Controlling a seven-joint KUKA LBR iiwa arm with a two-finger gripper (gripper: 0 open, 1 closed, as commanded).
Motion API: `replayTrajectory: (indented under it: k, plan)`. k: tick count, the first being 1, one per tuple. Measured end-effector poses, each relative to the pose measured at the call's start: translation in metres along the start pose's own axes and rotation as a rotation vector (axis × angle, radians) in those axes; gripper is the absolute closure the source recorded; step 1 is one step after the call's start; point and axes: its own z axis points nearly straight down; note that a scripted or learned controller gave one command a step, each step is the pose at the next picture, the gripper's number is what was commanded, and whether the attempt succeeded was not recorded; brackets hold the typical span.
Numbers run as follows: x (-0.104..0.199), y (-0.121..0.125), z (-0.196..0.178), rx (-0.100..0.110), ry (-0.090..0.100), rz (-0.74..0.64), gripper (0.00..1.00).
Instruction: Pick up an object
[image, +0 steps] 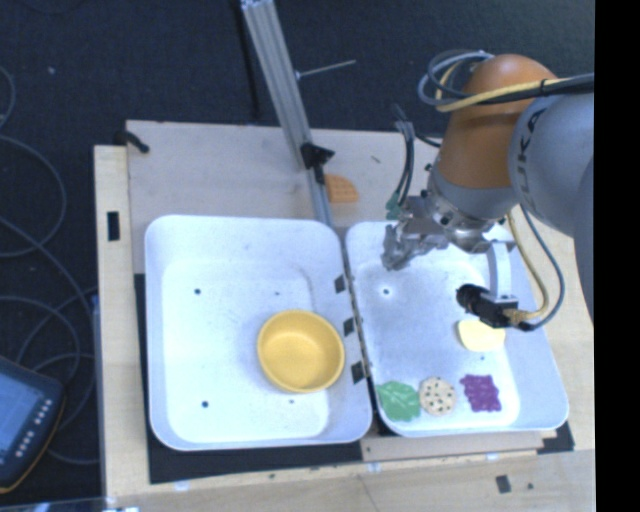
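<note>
Jaws of the grey two-finger gripper (398, 250): whether apart or together, I cannot tell; it hangs over the right white bin (400, 310), far corner. Along that bin's near edge lie a green leaf-shaped piece (399, 400), a round speckled cookie (437, 396), a purple toy grape cluster (482, 392)

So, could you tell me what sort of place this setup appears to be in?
Most likely a robotics lab bench for grasping trials. A grey and orange arm reaches over two white bins, which hold a yellow bowl and small toy food pieces, and loose cables lie on the dark floor.
</note>
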Motion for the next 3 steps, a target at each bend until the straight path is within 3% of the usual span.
replayTrajectory:
  k: [2,3]
  plan:
    - [0.115,-0.018,0.002,0.004,0.001,-0.001,1.00]
    - [0.111,-0.018,0.003,0.005,0.000,0.005,0.00]
